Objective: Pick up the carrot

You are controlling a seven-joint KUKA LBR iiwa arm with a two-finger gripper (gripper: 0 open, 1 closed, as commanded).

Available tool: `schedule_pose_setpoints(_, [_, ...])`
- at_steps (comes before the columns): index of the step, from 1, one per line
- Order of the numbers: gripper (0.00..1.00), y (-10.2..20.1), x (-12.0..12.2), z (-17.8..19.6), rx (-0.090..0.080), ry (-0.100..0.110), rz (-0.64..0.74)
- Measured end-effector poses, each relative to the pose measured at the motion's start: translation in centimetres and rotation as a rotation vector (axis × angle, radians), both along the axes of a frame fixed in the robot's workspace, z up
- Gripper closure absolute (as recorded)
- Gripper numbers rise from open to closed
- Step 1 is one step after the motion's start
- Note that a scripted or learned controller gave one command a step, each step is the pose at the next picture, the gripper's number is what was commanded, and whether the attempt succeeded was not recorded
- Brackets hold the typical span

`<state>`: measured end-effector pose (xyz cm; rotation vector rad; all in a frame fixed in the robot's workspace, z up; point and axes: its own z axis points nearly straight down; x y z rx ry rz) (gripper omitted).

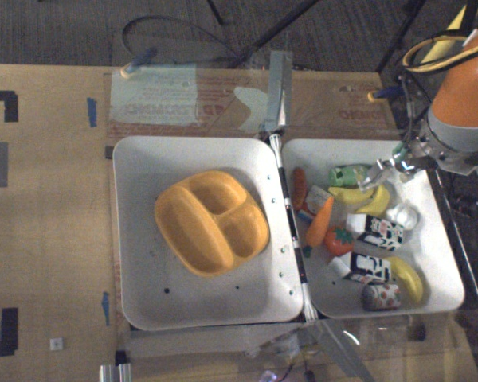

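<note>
On my left I see the first bin (135, 293) with a yellow divided plate (211, 221) lying in its middle. Moving right, the second bin (446, 269) is crowded: the carrot (320, 221) lies near its left wall, tip toward the bottom, just beside a small red sausage (299, 188) and a tomato (339, 242). Past it I see a banana (365, 198), a green carton (349, 174) and a black-and-white carton (381, 231). My gripper (386, 170) hangs over the banana's far end, carrying nothing; how wide it stands I cannot tell
</note>
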<state>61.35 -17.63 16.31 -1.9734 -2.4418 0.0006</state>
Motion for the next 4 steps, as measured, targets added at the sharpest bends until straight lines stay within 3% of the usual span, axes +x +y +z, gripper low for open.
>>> schedule_pose_setpoints(1, [0.00, 6.8, 2.0, -5.0, 0.000, 0.000, 0.070])
schedule_pose_setpoints(2, [0.00, 7.6, -0.3, -6.5, -0.007, -0.033, 0.254])
schedule_pose_setpoints(3, [1.00, 7.5, -0.2, -5.3, -0.009, -0.038, 0.252])
schedule_pose_setpoints(4, [1.00, 10.0, -0.1, 3.1, -0.001, -0.005, 0.078])
